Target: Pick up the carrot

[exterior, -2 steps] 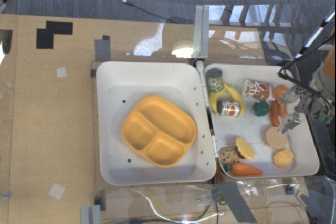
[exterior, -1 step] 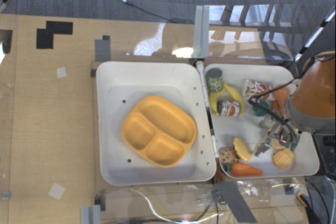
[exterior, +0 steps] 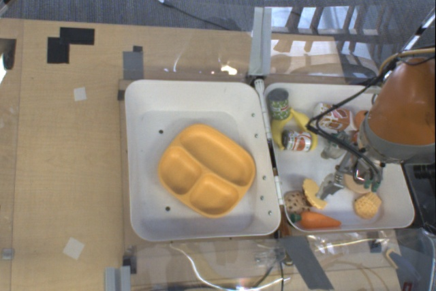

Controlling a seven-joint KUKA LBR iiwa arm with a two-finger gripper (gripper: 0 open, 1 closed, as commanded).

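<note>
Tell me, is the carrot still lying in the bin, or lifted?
Lying in the bin. The carrot rests flat at the right bin's front edge; the gripper is above it, apart.

Left white plastic bin (exterior: 139, 167): holds yellow three-compartment plate (exterior: 206, 169) at centre | Right white plastic bin (exterior: 398, 218): orange tapered carrot (exterior: 319, 219) at near edge; brown round cookie (exterior: 296, 201) just left-behind carrot; green-labelled can (exterior: 279, 104) at far left; red-labelled can (exterior: 297, 141) before it | Two-finger gripper (exterior: 330, 189): above right bin, behind carrot
</note>
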